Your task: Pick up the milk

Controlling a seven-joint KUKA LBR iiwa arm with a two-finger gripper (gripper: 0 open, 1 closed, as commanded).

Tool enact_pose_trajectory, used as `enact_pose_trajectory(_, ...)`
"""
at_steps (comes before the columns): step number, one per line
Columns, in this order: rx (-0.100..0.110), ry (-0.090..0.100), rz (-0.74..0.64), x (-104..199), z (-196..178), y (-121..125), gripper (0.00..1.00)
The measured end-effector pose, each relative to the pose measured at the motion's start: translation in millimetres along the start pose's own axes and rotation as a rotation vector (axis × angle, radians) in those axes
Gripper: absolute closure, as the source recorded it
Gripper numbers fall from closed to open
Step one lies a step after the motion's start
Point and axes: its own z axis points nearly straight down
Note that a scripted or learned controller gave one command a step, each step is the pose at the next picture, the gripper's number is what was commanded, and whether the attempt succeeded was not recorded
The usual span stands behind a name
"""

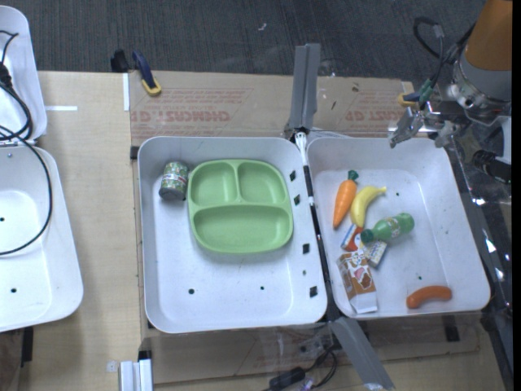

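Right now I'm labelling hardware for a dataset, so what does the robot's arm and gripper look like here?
The arm enters at the upper right: an orange band over a grey, rounded wrist section. Black cables loop beside it. The gripper below is small, metallic grey, with a few blue and yellow spots near its mount. No readable markings are visible.

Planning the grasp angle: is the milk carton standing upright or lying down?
Lying down: the milk carton rests flat on the right bin floor, its long printed side facing up.
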Motion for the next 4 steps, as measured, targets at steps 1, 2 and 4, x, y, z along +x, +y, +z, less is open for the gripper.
enact_pose_trajectory(1, 0.003, 0.0, 0.253, 53, 137, -62, 0.0)
enact_pose_trajectory(2, 0.001, 0.001, -0.03, 70, 60, -138, 0.0)
enact_pose_trajectory(4, -0.028, 0.005, -0.257, 36, 147, -158, 0.0)
